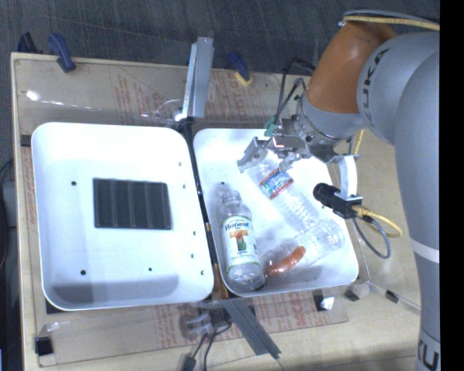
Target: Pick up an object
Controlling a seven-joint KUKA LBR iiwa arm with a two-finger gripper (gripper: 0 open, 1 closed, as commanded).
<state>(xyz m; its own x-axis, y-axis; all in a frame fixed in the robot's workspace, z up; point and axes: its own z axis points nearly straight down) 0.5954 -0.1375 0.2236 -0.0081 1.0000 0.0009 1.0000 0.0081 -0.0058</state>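
Clear plastic bottles lie in the right bin (348, 273). One, w/ a red-and-blue label (277, 182), lies slanted directly below the claw (269, 151), its upper end at the claw tips; contact can't be confirmed. A second bottle w/ green-orange label (240, 242) lies lengthwise below-left of the claw, along the bin's left wall, cap end pointing up toward the claw. A third, w/ orange-red contents (290, 257), lies below the claw near the bin's lower edge, beside the second. Claw: pale metal fingers, slightly spread, pointing left-down over the bin's upper part; nothing seen gripped between them. Left bin (62, 161), well left of the claw, has a dark ribbed rectangle (131, 204) on its floor. Both bins sit on a worktop (100, 91) w/ blue clamps (62, 52) along its far edge.
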